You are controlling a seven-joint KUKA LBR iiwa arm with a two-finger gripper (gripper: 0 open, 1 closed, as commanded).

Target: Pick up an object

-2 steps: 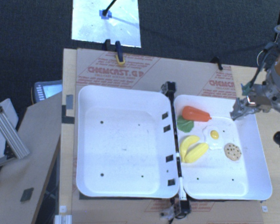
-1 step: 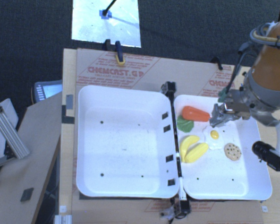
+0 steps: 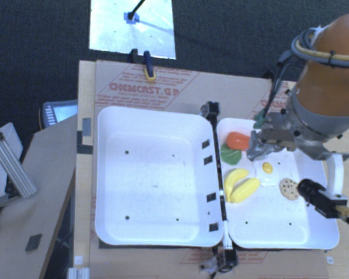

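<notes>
Camera view: two white bins, left bin (image 3: 154,182) and right bin (image 3: 275,230), on brown board (image 3: 166,88) reading "CHEMCAST", dark carpet around. Gripper (image 3: 261,152) low over right bin beside orange-red toy (image 3: 238,140); bananas (image 3: 241,186), cookie (image 3: 288,188) nearby. Grip state: cannot tell.

Single fixed camera, mounted above the bench (image 3: 166,82), looking down at a slant. Near edge of the bench sits low in frame, far edge high, with dark floor beyond it. Both white bins fall within the view: left bin (image 3: 154,176) near centre, right bin (image 3: 275,230) toward the right side. Arm (image 3: 334,75) enters from the right, large in the upper right corner, so close to the lens. Medium range; whole bench fits.
</notes>
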